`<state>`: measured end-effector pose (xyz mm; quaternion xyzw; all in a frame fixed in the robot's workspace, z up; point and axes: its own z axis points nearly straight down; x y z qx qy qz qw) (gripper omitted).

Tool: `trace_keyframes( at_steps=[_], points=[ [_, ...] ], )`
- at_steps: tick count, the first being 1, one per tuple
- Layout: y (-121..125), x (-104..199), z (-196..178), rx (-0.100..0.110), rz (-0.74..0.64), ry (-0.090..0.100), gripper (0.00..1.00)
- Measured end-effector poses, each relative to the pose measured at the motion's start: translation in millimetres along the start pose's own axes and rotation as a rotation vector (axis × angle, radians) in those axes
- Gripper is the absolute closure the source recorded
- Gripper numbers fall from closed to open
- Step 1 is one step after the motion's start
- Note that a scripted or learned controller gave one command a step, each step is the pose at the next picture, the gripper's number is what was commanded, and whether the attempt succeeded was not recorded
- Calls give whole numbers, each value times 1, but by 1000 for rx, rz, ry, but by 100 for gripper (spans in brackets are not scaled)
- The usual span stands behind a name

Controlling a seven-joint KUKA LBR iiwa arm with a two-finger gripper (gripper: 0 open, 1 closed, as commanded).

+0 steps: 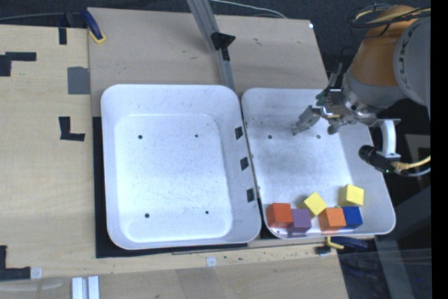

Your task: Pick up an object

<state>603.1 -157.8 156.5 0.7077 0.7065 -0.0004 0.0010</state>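
Several small blocks lie along the near edge of the right bin: a red-orange block, a purple block, a yellow block, an orange block, a blue block and a second yellow block. My gripper hangs over the far part of that bin, well away from the blocks. It is open, its two fingers spread apart with nothing between them.
The left bin sits beside the right one, the two rims touching in the middle. A slanted metal post rises behind the bins. The arm's orange band is at the right.
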Motion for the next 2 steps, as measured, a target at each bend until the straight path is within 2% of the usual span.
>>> trace_keyframes(
  at_steps=[1,2],
  points=[
    [-49,-36,-8,4,3,0,0],
    [-11,5,69,6,-7,3,0]
  ],
)
